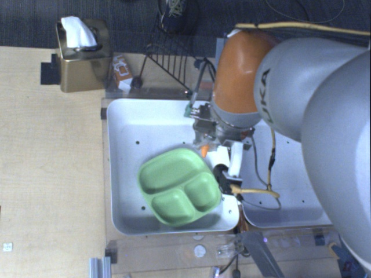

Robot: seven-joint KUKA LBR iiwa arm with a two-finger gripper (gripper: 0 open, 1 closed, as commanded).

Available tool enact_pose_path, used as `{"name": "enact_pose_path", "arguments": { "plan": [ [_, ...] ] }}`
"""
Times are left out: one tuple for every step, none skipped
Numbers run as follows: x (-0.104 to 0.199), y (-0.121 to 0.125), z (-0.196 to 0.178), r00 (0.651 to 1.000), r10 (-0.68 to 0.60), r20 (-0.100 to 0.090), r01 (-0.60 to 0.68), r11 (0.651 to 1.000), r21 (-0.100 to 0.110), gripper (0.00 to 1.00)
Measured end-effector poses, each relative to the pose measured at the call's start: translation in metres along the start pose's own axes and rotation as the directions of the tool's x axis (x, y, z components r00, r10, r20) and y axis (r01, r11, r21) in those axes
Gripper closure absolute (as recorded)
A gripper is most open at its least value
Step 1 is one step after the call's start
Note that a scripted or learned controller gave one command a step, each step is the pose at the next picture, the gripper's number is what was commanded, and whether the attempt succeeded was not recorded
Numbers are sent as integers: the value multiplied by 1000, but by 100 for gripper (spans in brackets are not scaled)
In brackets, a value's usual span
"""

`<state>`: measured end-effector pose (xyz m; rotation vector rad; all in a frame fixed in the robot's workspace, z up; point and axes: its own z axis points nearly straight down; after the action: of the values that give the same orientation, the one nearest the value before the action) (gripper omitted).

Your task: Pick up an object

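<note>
Biggest thing here is my own grey arm [324,126] with the orange band, coming in over the right bin [290,216]; under it all sits the pale wood-look bench [52,167]. My end effector [204,135] hangs over the left bin [119,155], close to that bin's right-hand wall; honestly I can't tell from this angle whether it's released or clenched, too much wrist hardware in the way.

The relation that matters: the green plate [177,184] lies just beside the end effector, down and to the left of it in the view, toward the bin's near rim; its closest edge looks almost under me. It's a rounded, three-compartment thing, smooth moulded plastic with a dull sheen and a raised lip. It's about as wide as it is long, so no strong long axis; the main divider runs diagonally, with the big compartment on the side away from me and the two small ones nearer.

My guess is the lip is the only graspable part, since the flat floor gives nothing to pinch.

Smallest: a little orange bit [204,150] just below the end effector, touching or nearly touching the plate's edge; too small to say what it is.
</note>
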<state>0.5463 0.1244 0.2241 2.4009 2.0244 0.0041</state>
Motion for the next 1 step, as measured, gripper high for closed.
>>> {"name": "enact_pose_path", "arguments": {
  "plan": [
    [94,73,-53,989,145,1,-145,989,1,100]
  ]
}}
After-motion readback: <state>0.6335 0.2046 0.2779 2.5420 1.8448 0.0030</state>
